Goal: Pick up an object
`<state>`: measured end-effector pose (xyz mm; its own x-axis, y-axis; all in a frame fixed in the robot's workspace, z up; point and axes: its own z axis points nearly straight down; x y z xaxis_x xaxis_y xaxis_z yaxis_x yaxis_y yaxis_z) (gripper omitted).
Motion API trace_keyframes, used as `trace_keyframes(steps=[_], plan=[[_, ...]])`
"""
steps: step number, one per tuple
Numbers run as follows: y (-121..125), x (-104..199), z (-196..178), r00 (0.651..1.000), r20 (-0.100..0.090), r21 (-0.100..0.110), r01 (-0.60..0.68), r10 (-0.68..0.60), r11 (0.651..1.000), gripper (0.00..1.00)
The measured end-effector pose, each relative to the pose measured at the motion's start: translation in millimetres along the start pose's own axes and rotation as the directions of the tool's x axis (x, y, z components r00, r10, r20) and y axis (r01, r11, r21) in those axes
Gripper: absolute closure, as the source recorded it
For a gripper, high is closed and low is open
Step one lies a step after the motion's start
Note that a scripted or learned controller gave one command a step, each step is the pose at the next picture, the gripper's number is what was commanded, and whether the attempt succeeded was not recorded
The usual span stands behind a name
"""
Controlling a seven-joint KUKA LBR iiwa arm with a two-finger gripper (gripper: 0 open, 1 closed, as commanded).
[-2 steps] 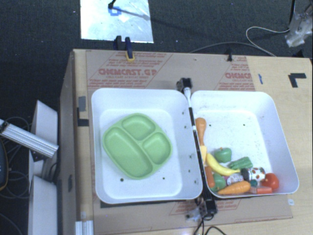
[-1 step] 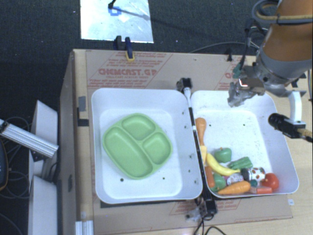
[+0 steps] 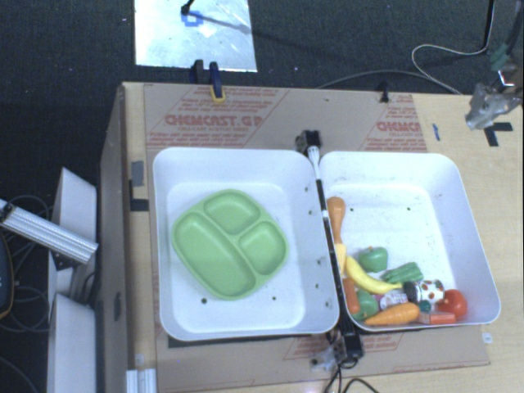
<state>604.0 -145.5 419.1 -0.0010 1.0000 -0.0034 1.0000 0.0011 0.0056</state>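
Toy foods lie piled in the near-left corner of the right bin [image 3: 458, 188]. Among them are a yellow banana [image 3: 368, 279], a green pepper [image 3: 373, 258], an orange carrot [image 3: 393, 315], a red tomato [image 3: 453, 303] and a small patterned can [image 3: 426, 291]. An orange stick-shaped piece [image 3: 336, 213] lies along the bin's left wall. My gripper [image 3: 491, 109] hangs at the far right, beyond the right bin's back corner and well away from the toys. It holds nothing that I can see.
The left bin [image 3: 176, 178] holds a green divided plate [image 3: 230, 242]. Clamps sit on the seam between the bins at the back [image 3: 310, 142] and at the front [image 3: 348, 346]. A cable [image 3: 442, 51] loops on the floor behind the bench.
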Motion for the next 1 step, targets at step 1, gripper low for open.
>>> trace_keyframes(steps=[1], plan=[[-50.4, 51.8, 149.3, 1.0, -0.005, 0.008, 0.002, -0.002, 1.0, 1.0]])
